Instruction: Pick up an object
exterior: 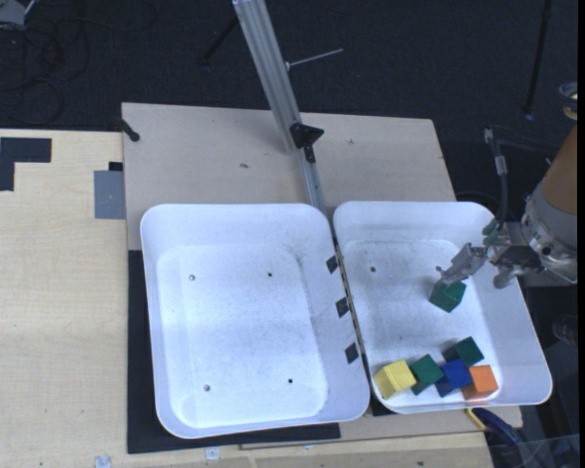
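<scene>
Fingertips of the gripper (pixel 455 279) pinch a green block (pixel 448 296) near its top corner, holding it tilted above the right bin's (pixel 409 224) floor. Grip looks shallow, so the block could twist or slip out if the arm jerks or swings. It would then drop back into the bin, perhaps onto the cluster (pixel 439 373) of yellow, green, blue and orange blocks by the near wall.

A pale plywood bench top (pixel 390 154) sits against a dark floor (pixel 107 37). A slanted aluminium rail (pixel 270 71) crosses it. Black cables (pixel 19 61) trail at upper left.
</scene>
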